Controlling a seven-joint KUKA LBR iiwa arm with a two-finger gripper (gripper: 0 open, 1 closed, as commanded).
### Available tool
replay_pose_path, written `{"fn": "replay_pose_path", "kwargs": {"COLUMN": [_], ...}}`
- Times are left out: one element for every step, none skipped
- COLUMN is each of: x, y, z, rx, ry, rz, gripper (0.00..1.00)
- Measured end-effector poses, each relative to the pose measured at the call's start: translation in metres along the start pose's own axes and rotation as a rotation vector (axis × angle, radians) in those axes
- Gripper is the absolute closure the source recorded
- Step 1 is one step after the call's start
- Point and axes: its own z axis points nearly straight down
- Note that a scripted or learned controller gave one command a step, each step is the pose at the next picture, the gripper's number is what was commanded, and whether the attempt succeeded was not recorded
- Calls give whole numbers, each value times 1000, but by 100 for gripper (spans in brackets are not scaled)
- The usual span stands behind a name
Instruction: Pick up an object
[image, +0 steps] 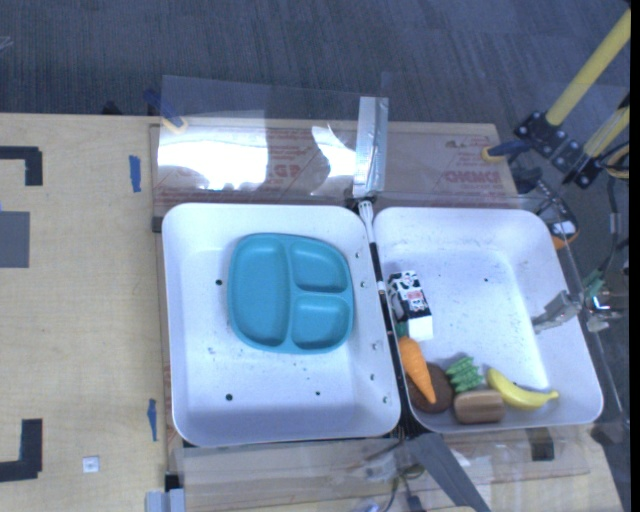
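Looking down on the bench, you would have found the pick not yet made. Every candidate lay loose in the right-hand shallow white plastic bin, crowded toward its lower left corner, and nothing was lifted clear of the floor.

Against the divider wall stood a small black-and-white cow-patterned carton, roughly at the middle of the frame's height. Just below it lay an orange plastic carrot, pointing down the frame, its tip resting against a dark brown rounded piece. Right of that sat a green leafy toy vegetable, a tan bread-like loaf and a yellow plastic banana, the last three touching or nearly so along the bin's lower wall.

The left-hand white bin held a turquoise three-compartment plate, lying flat near its centre and well apart from the other things.

Whether the claw was wide or narrow, you could not tell from this view, and nothing here showed any object gripped. By my reckoning the whole task was left to do: choosing a target, descending, closing and lifting. The carton, apart from the cluster, looked to me the easier target. The carrot and its neighbours were packed closely enough that a descent there risked nudging several at once.
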Motion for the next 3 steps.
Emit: {"fn": "replay_pose_path", "kwargs": {"x": [38,48,112], "y": [8,23,77], "z": [93,78,130], "rx": [6,-2,-9], "ry": [2,-1,-1], "rz": [283,334,412], "gripper": [0,0,0]}}
